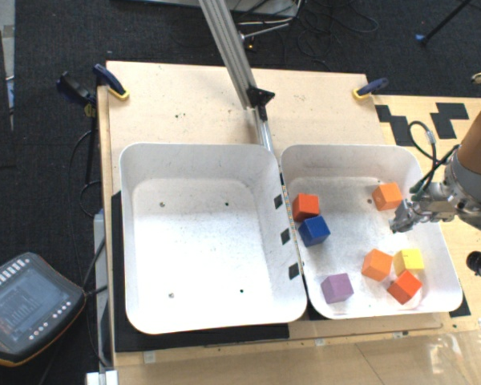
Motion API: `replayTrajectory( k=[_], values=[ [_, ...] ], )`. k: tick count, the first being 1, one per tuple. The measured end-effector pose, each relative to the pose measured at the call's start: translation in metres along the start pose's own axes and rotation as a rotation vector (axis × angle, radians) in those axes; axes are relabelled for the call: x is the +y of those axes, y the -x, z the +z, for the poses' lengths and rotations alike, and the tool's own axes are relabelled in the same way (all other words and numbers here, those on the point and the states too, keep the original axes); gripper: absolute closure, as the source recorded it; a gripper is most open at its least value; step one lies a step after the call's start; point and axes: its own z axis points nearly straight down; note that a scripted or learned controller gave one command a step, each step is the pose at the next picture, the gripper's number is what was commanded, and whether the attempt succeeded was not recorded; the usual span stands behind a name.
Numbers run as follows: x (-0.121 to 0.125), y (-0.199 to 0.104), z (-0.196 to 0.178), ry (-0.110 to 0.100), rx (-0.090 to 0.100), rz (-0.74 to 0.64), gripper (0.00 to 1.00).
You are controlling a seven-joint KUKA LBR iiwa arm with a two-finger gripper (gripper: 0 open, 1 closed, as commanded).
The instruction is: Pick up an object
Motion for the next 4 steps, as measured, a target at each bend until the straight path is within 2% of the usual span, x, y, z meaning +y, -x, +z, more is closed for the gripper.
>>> replayTrajectory(
  k=[1, 2, 4],
  values=[
    [0.012, -0.055, -0.011, 0.000, 0.002, -0.007, 1.00],
    [0.007, -0.108, -0.019, -0.003, 0.004, -0.006, 1.00],
    [0.025, -0.212, -0.032, -0.002, 0.003, -0.006, 1.00]
  ],
)
